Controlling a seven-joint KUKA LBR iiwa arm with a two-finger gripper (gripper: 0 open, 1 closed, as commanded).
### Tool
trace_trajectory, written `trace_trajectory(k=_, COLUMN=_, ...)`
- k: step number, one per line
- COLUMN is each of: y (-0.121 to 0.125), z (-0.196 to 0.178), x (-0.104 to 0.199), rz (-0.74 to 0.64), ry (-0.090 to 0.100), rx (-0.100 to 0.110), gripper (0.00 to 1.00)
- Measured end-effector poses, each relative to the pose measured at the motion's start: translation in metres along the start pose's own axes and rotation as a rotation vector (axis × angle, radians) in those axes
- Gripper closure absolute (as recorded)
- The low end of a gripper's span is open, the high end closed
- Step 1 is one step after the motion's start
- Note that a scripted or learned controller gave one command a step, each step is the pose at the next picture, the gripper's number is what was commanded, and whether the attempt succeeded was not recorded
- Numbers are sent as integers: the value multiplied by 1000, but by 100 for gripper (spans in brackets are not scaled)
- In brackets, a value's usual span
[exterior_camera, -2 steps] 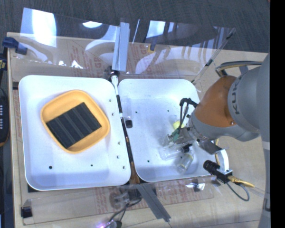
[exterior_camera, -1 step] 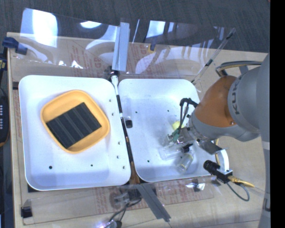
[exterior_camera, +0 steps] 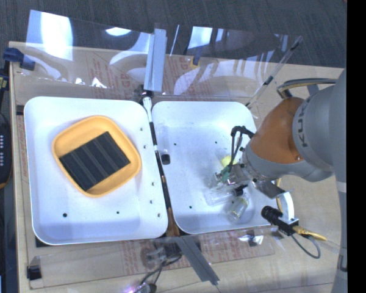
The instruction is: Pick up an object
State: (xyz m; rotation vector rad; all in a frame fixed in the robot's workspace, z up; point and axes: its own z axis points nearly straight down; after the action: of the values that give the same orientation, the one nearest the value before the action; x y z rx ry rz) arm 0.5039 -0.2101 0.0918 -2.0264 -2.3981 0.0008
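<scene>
Where the grey arm (exterior_camera: 320, 133) reaches in from the right, its end effector (exterior_camera: 232, 177) sits low inside the right bin (exterior_camera: 189, 133), near that bin's right wall and front rim. Whether it is spread or pressed together cannot be told, since the orange band and wrist housing cover it from above. Just beside it lie a small yellow-green object (exterior_camera: 226, 162) and a clear plastic piece (exterior_camera: 235, 207), both crowded toward the bin's front right corner; their shapes are hard to make out against the white floor. The left half of the right bin is open floor. In the left bin (exterior_camera: 43, 212), an orange tray with a dark ribbed insert (exterior_camera: 96, 155) lies tilted, with bare floor around it. The desk (exterior_camera: 79, 255) shows along the front edge.
</scene>
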Motion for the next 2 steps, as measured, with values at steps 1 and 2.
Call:
trace_trajectory(k=1, y=0, z=0, x=0, rz=0, ry=0, rx=0, gripper=0)
trace_trajectory(k=2, y=0, z=0, x=0, rz=0, ry=0, rx=0, gripper=0)
